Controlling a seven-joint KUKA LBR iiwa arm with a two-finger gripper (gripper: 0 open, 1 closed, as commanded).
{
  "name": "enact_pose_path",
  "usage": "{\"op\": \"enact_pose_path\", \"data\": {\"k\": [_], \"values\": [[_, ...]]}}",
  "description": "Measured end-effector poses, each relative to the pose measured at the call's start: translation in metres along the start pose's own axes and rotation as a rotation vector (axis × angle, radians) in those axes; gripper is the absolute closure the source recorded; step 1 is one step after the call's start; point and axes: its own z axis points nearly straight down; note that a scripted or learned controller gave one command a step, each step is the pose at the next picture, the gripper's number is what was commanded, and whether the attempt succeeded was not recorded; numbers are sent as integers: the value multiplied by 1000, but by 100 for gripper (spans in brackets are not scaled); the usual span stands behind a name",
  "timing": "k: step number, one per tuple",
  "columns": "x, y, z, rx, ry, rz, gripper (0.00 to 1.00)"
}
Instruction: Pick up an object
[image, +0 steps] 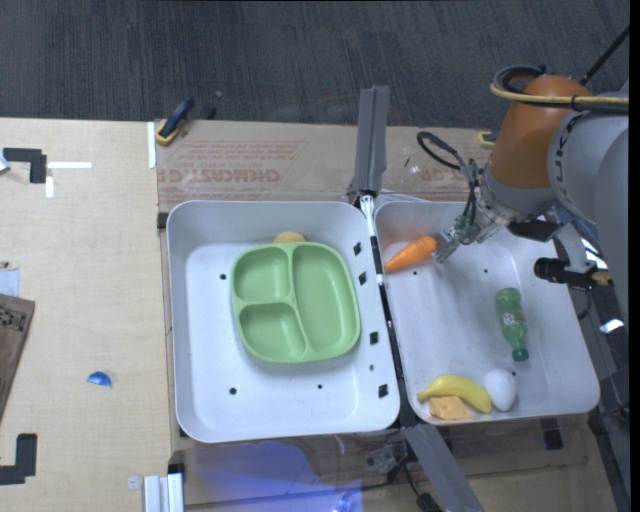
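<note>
An orange carrot lies at the far left of the right bin, close to the divider. My gripper is right at the carrot's right end, touching or nearly touching it. The same bin holds a green bottle on its side at the right. A yellow banana, a white egg-like ball and a small orange piece sit along the near edge.
The left bin holds a green divided plate, with a small yellow-orange object peeking out behind it. A grey upright post stands behind the bins' divider. The arm's orange band hangs over the right bin's far corner.
</note>
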Motion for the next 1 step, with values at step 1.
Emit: {"op": "enact_pose_path", "data": {"k": [1], "values": [[14, 10, 6, -3, -3, -159, 100]]}}
